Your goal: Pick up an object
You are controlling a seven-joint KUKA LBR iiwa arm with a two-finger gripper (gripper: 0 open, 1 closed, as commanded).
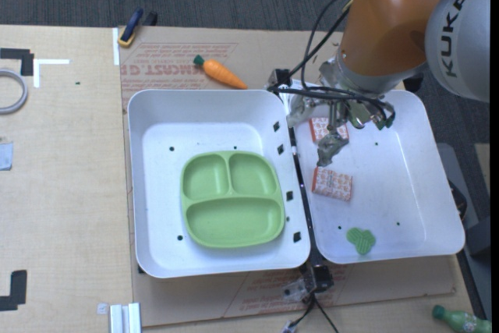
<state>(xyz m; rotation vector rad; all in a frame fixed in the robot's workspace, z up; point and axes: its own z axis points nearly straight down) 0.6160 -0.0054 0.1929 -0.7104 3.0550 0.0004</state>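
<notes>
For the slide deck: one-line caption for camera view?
KUKA arm's gripper above patterned packet in right bin; green plate in left bin.

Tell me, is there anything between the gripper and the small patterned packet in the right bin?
Nothing visible does. The gripper hangs just above the patterned packet in the right bin, with bare bin floor around it. The green item lies nearer the front, out of the way.

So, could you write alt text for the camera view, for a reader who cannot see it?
The gripper hangs over the right bin, just above a red-and-white packet; a green piece lies nearer the front. The left bin holds a green plate, and a carrot lies behind it.
</notes>
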